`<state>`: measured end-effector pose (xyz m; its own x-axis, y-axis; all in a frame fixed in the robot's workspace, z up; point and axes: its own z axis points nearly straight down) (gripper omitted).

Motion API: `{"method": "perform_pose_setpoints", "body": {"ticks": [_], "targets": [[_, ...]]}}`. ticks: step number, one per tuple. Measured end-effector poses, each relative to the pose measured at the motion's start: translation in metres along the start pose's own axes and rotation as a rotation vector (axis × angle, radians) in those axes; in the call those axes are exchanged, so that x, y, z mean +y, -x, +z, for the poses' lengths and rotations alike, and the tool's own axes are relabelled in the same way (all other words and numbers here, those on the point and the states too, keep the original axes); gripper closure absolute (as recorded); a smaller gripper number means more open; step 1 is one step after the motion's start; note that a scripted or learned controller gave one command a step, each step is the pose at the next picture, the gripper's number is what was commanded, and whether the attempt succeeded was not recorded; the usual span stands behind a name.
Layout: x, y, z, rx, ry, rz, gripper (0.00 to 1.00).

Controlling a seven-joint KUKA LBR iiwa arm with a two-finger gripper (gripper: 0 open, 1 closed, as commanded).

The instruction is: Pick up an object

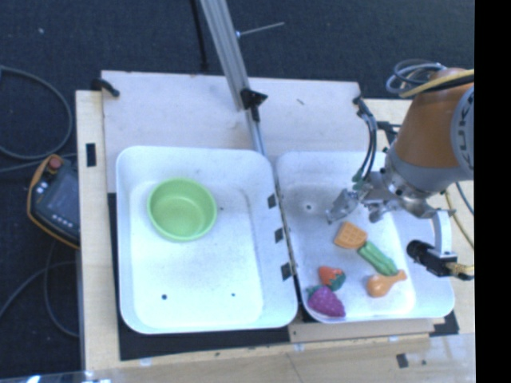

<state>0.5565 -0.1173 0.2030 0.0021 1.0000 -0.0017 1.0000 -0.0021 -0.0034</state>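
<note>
- You have two white bins side by side on the bench: the left bin (136, 294) and the right bin (307, 178)
- In the left bin you see a green bowl (183, 208) sitting upright toward the upper left part; nothing touches it
- The arm (431, 134) comes in from the right, grey with an orange band, and hangs over the right bin
- The gripper (345, 207) sits low over the middle of the right bin, pointing left; its fingers stand apart, with nothing between them
- Just below and right of the gripper you find an orange cracker-like piece (350, 236), tilted, close to the fingertips but apart from them
- A green vegetable (377, 258) lies at a slant, touching the orange piece's lower right edge
- An orange gourd-shaped toy (384, 283) lies just below the green vegetable
- Near the front edge of the right bin you see a small red and green toy (330, 277), and a purple grape bunch (326, 302) just below it, against the front rim
- All five toys lie on the bin floor, none lifted
</note>
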Motion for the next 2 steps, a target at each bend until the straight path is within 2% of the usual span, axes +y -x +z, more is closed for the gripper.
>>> {"method": "perform_pose_setpoints", "body": {"ticks": [1,2], "targets": [[0.007,0.006,0.047,0.0,-0.001,0.0,0.0],[0.008,0.009,0.095,-0.004,0.01,0.0,0.0]]}}
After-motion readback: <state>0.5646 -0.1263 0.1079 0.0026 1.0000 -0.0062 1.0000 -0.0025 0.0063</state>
